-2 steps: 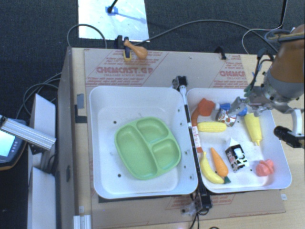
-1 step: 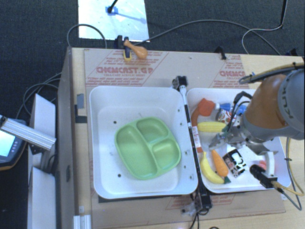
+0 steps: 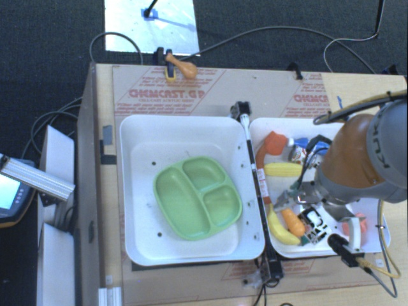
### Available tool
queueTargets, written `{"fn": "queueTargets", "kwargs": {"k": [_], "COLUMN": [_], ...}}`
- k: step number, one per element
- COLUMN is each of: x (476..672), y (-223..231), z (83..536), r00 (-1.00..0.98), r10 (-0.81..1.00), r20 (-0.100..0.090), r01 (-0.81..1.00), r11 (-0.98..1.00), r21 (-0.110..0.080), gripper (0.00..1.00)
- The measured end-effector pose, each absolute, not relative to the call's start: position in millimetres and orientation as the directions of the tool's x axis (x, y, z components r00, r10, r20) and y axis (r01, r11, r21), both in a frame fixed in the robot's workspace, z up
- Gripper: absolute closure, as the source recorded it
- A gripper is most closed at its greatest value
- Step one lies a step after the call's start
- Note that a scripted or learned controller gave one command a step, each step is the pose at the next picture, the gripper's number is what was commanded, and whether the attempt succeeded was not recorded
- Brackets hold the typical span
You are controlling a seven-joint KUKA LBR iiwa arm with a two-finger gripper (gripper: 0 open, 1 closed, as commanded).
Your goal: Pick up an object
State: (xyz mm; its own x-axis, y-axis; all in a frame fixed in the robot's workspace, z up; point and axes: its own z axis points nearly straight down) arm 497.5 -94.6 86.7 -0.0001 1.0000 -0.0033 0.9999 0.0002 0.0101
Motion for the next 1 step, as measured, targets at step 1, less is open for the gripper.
{"fn": "queueTargets", "kwargs": {"k": [1], "x": [558.7], "y": [-101.4], "z": [86.5], "r00": [-0.002], "r10": [1.0], "r20": [0.0], "r01": [1.0], "r11": [0.002], "r21": [0.002], "gripper": [0.0]}}
